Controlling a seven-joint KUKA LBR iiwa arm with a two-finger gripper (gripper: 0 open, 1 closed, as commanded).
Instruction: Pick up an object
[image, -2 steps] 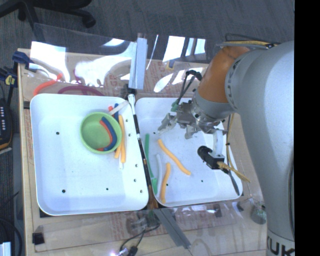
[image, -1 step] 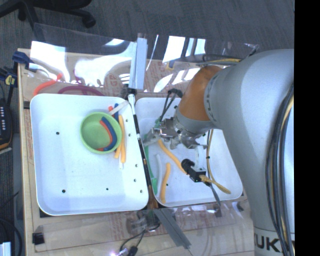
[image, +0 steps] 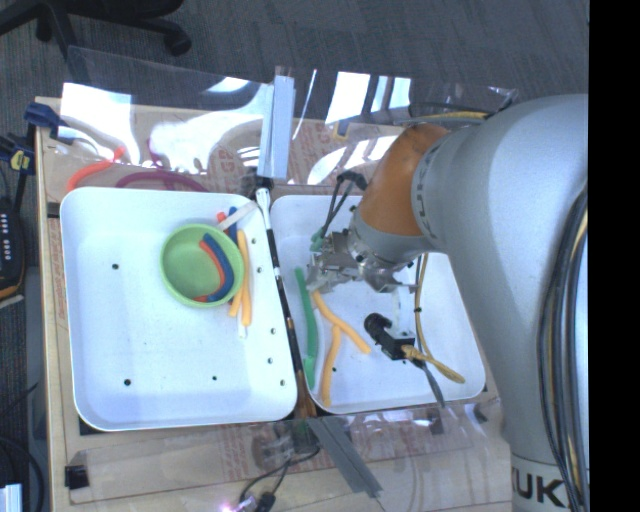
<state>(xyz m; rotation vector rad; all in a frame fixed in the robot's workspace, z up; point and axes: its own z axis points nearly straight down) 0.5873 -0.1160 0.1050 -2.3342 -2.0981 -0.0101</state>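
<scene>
Yellow stick (image: 345, 330) lies in the right bin (image: 380, 388), on its left half. It is bent and angled from far-left to near-right. Just to its left a green stick (image: 308, 325) runs along the wall the two bins share, so there is little room on that side. The gripper (image: 322, 272) is low over the far end of the yellow stick, close to that same wall. From here I cannot tell whether it is apart or together, or clamped on anything. The arm's bulk covers the far and right parts of this bin.

The left bin (image: 120, 350) has much more open floor along its left and near sides. A green bowl (image: 195, 265) sits far-right of its centre, with yellow sticks (image: 241, 285) touching the bowl's right rim.

On the arm's grey body at the near right, the letters "KU" (image: 530, 488) can be read.
</scene>
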